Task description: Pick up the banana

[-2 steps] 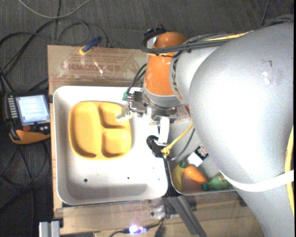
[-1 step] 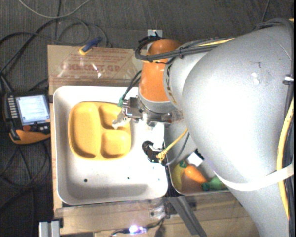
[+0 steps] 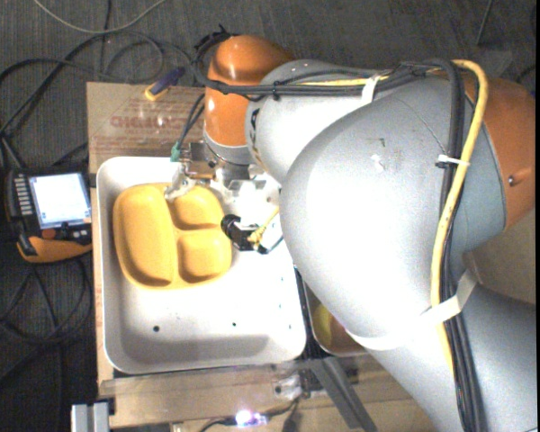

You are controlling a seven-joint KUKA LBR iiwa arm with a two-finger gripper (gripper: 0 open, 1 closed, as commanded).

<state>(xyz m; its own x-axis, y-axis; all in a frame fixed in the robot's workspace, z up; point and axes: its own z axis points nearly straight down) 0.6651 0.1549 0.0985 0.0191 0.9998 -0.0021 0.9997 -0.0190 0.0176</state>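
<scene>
Just beside the gripper (image 3: 196,180), a yellow divided tray (image 3: 153,241) is sitting in the left bin (image 3: 207,340); whether the gripper is open or closed I cannot tell. What may be the banana (image 3: 328,324), a yellow sliver beneath the arm (image 3: 387,196), is lying well apart from the gripper, so I am judging the approach as in hand, with the next move calling for a shift across and a descent over it.
</scene>
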